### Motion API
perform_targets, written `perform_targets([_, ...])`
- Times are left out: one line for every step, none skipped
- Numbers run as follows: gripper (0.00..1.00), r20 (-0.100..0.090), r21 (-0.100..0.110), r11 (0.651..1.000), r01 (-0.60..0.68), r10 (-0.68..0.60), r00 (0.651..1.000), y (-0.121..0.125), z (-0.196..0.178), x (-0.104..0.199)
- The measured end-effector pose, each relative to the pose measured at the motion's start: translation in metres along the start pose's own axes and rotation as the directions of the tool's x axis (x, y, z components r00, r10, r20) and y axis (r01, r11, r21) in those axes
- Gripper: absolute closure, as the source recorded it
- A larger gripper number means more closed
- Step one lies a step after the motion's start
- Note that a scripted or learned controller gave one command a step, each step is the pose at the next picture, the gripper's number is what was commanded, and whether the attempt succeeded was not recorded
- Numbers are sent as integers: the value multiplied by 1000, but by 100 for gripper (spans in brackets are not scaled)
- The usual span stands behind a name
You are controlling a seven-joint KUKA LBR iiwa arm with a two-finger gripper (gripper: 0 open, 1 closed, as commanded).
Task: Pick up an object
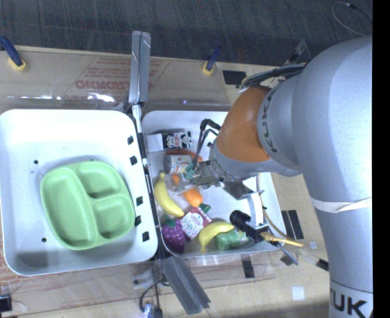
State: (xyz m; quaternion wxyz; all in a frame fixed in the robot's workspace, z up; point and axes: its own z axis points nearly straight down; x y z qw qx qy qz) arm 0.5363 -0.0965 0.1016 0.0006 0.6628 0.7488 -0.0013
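Orange toy carrot [193, 197] just below tool [193, 173]

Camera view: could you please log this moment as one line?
arm: over right bin | gripper: among toy food by banana | green plate: left bin

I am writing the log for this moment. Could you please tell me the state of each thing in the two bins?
Green divided plate: flat in left bin, nothing on it.
Two bananas: lying in right bin.
Purple grapes: lying at the near wall.
Claw: low in right bin, above the toys.
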Motion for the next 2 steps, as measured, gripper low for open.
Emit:
perform_targets([100,-3,1,1000,7,-7,1000,80,-90,55])
perform_targets([100,-3,5,999,-49,49,999,49,-89,81])
